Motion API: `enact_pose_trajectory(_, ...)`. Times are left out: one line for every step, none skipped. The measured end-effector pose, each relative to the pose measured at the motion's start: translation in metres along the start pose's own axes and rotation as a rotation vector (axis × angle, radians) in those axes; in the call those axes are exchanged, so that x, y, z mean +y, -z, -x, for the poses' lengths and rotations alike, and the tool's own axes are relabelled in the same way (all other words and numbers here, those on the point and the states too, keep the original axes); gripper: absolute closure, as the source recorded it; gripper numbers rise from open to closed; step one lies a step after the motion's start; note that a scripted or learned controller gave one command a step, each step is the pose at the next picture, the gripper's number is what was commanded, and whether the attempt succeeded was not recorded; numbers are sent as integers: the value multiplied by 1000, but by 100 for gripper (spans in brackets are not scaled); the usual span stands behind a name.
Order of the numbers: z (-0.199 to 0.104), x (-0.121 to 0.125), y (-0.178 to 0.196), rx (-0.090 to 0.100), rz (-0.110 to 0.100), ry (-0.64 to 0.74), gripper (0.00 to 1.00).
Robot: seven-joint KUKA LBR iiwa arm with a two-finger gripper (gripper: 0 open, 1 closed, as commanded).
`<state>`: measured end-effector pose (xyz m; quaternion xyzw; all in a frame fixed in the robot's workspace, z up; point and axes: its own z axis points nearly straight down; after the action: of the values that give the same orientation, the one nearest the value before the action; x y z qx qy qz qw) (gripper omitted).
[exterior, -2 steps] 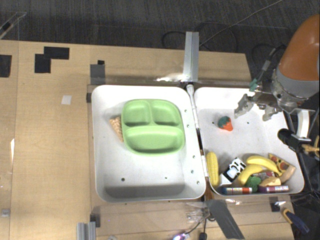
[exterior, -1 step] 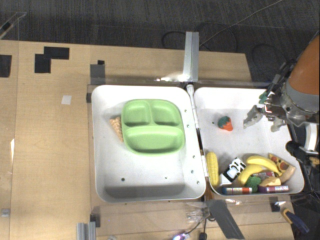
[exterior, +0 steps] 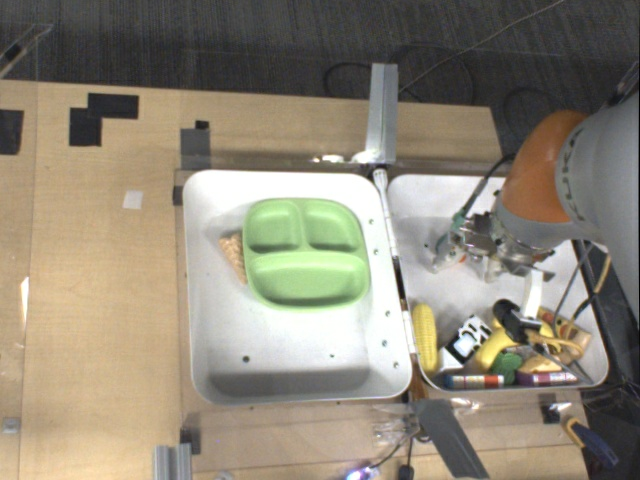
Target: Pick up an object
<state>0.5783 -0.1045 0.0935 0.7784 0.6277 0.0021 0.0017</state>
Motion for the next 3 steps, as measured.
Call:
enact_pose_trajectory(19,11,41,0,0,149,0)
enact_pose_trajectory(-23,36,-3,-1,9,199,0)
enact_pose_trajectory(2,-9,-1,-1,6,524,0)
